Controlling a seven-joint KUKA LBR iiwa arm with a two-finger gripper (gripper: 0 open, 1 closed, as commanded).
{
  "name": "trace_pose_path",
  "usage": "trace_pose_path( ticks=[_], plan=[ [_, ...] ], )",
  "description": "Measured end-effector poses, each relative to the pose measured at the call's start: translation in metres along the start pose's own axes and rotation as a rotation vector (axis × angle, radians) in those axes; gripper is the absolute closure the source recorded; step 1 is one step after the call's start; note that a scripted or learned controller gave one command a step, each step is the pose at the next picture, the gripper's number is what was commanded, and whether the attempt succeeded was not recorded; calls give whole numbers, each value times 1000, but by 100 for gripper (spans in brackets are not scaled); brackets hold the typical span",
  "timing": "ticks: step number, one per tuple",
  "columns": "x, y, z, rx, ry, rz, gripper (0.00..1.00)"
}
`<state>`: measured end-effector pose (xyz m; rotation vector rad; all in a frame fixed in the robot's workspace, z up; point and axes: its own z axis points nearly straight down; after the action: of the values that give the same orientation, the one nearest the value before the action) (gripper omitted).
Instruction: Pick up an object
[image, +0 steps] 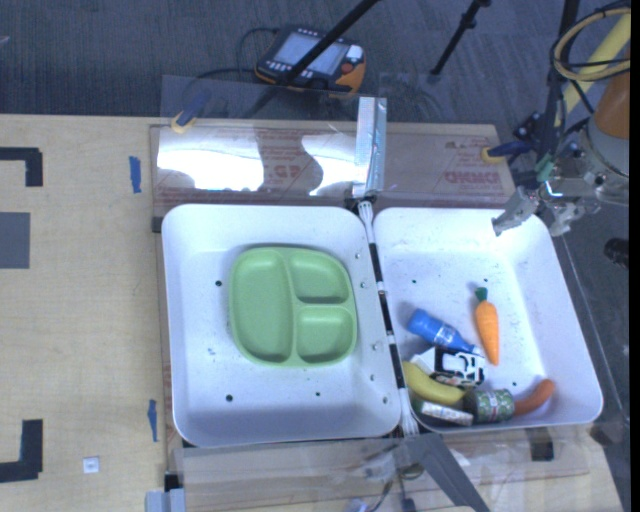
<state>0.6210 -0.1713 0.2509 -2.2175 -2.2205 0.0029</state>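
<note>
My gripper (530, 222) hangs over the far right corner of the right bin (440, 245), open, with nothing between its fingers. The objects lie well in front of it, in the bin's near half. An orange carrot (487, 330) lies upright in the view, with a blue bottle (438, 329) to its left. Below them are a black-and-white toy car (461, 366), a yellow banana (431, 384), a green can (492, 404), a red sausage (536, 395) and a white tube (446, 413), packed close along the front wall.
The left bin (190, 300) holds a green divided plate (294, 305). A metal divider (369, 150) and a clear panel stand behind the bins. Cables and a handheld device (305, 55) lie beyond the bench.
</note>
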Motion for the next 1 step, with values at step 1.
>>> trace_pose_path(
  ticks=[1],
  plan=[
    [-3,25,-20,-4,-3,-36,0]
  ],
)
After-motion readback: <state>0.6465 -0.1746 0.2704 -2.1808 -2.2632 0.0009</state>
